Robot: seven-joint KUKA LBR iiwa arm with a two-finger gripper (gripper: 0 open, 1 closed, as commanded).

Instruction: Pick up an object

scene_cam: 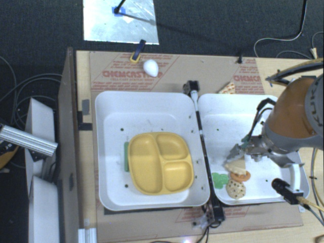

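Nearest, in the right bin (283,199): one speckled cookie (236,189), one green piece (219,180) beside it, one orange-rimmed round piece (240,175) just above, one pale wedge (234,165) touching that. Just over the wedge, the gripper (242,150) on the grey arm (292,119); cannot tell whether fingers spread or pressed, nothing seen pinched. In the left bin (109,135), one yellow three-compartment tray (161,162) with one green strip (126,156) along its left side. Farther back on the bench (167,72), one white egg (151,67), one yellow-and-blue item (137,52).
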